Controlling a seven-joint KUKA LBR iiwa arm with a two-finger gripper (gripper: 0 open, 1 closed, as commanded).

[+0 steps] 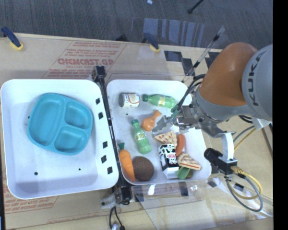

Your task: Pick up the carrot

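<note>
The carrot point(126, 162), orange with a green top, lies at the front left corner of the right bin point(199, 143), against its left wall and touching a brown round fruit point(143, 168). My gripper point(165, 122) hangs over the middle of that bin, just right of a toy drumstick point(150, 121) and above a pizza slice point(165, 138). It is well to the back right of the carrot and apart from it. The wrist hides the gripper's tips.
The right bin also holds a small can point(129, 99), two green bottles point(159, 100) point(141, 138), a sausage point(181, 143), a milk carton point(169, 158) and a sandwich point(189, 162). A blue divided plate point(61, 123) lies in the left bin point(19, 176).
</note>
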